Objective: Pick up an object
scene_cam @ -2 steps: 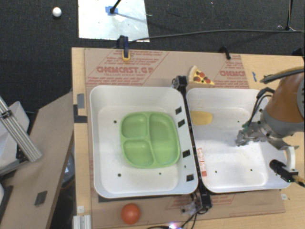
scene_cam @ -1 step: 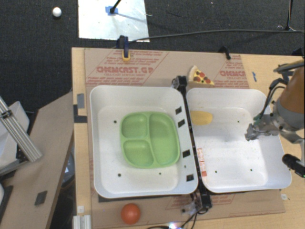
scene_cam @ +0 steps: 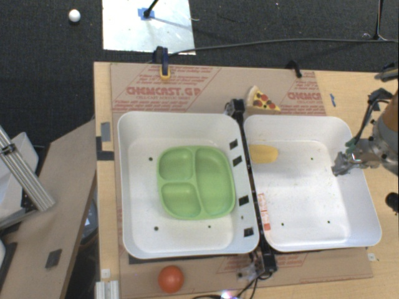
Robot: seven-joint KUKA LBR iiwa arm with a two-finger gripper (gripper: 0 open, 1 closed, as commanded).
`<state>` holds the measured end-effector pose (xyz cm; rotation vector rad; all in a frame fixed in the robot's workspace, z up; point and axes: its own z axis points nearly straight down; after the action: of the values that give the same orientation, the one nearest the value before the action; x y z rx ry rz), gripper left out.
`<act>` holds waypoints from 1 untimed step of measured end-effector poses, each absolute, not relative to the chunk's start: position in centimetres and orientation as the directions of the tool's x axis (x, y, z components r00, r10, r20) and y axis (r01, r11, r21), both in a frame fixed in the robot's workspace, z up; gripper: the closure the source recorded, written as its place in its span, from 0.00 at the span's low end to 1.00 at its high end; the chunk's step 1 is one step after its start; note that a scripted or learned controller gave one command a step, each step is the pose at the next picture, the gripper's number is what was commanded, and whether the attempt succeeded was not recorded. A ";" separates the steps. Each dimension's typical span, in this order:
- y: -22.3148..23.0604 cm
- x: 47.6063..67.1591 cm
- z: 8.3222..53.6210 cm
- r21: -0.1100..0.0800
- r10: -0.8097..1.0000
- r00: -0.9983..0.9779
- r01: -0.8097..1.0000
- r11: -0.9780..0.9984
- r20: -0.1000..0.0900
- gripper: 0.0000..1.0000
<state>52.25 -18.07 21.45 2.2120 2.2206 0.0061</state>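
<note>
A pale yellow object (scene_cam: 264,154) lies in the right bin (scene_cam: 312,235), near its far left corner. A green divided plate (scene_cam: 196,182) rests in the middle of the left bin (scene_cam: 140,242). My gripper (scene_cam: 342,164) hangs over the right rim of the right bin, well to the right of the yellow object, with nothing seen held. An orange ball (scene_cam: 171,278) sits on the bench in front of the left bin. A toy pizza slice (scene_cam: 262,100) lies on the cardboard behind the bins.
A black clip strip (scene_cam: 244,185) runs between the two bins. Cardboard (scene_cam: 206,86) lies under both bins. A white sheet (scene_cam: 146,17) and a small white ball (scene_cam: 75,15) lie on the dark floor at the back left.
</note>
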 end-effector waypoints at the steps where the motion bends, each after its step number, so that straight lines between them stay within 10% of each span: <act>1: -17.8 53.3 26.3 0.008 1.000 -0.005 1.000 0.005 -0.002 1.00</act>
<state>53.25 -17.85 26.26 2.2105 2.2224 0.0059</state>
